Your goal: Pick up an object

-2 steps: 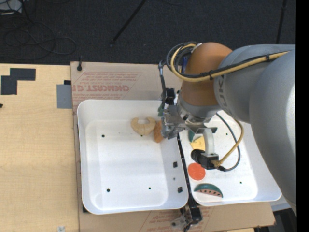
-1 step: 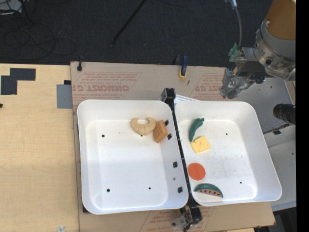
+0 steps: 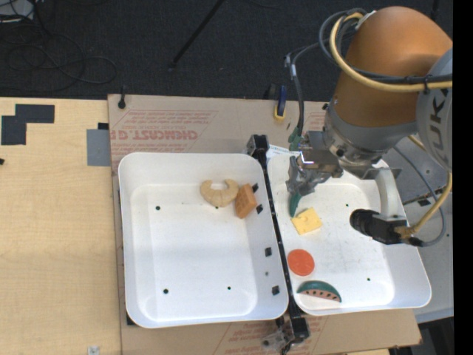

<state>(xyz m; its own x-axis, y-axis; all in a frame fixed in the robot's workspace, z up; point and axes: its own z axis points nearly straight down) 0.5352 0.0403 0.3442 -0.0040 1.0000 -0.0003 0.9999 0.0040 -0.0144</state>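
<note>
My gripper (image 3: 297, 200) hangs over the far left part of the right bin (image 3: 399, 287), its tips just above a yellow cheese wedge (image 3: 307, 222). I see nothing held between its tips. Nearer the front of that bin lie a round orange-red disc (image 3: 300, 262) and a watermelon slice (image 3: 318, 292). In the left bin (image 3: 140, 272) a tan croissant (image 3: 219, 192) lies beside an orange-brown block (image 3: 246, 201) near the far right corner.
A black divider rail (image 3: 271, 235) runs between the two bins. The arm's big orange band and grey body (image 3: 384, 72) loom over the far right of the right bin. Cardboard lies under the bins, and a wooden bench top spreads to the left.
</note>
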